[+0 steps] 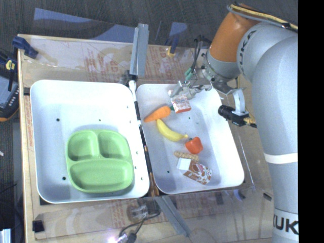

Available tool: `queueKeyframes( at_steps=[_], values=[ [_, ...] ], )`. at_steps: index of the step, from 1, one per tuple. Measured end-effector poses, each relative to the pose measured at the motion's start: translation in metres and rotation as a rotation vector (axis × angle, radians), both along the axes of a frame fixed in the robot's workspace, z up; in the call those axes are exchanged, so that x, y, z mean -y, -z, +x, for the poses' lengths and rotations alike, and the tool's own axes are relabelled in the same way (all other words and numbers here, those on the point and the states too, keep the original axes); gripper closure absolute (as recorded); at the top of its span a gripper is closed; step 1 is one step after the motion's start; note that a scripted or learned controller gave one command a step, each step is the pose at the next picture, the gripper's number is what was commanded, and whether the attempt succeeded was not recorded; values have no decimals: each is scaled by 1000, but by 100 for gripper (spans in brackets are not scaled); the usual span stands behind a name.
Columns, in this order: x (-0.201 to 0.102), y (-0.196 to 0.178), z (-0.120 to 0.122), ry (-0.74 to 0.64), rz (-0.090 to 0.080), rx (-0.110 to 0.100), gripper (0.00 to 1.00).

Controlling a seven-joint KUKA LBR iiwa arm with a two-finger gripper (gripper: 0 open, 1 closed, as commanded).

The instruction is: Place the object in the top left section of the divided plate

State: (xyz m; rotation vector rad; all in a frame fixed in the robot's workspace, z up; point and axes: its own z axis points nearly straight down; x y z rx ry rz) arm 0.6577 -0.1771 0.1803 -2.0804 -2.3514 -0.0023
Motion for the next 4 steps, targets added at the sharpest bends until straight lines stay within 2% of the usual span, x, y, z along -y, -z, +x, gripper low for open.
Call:
queueKeyframes(
  at_steps=[1, 2, 3, 4],
  values=[
    [-47, -75, -67, -160, -2, -2, 100],
    [-100, -111, -95, -159, -2, -1, 100],
    [-180, -10, -128, -418, -1, -5, 100],
    [-279, -47, -140, -414, -3, 0, 100]
  ],
)
